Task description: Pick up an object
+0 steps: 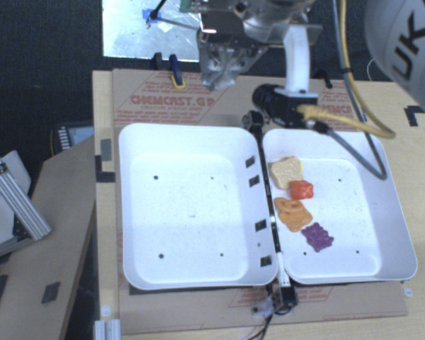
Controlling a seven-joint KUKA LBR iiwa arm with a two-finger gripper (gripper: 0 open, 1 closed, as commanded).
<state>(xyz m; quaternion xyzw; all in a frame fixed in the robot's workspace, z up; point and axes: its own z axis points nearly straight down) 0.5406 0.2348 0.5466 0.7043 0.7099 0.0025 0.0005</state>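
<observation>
Beige, red, orange and purple: four small objects lie clustered in the right bin (382, 211) near its left wall, the bread slice (286, 170) touching the red piece (302, 189), the orange piece (293, 214) below, then the grapes (317, 236). The gripper (219, 66) hangs above the bench beyond the left bin (138, 190) (finger spacing: cannot tell).

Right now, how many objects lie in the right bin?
4, clustered near its left wall: a tan bread slice, a red piece, an orange piece and a purple grape bunch nearest the front.
</observation>
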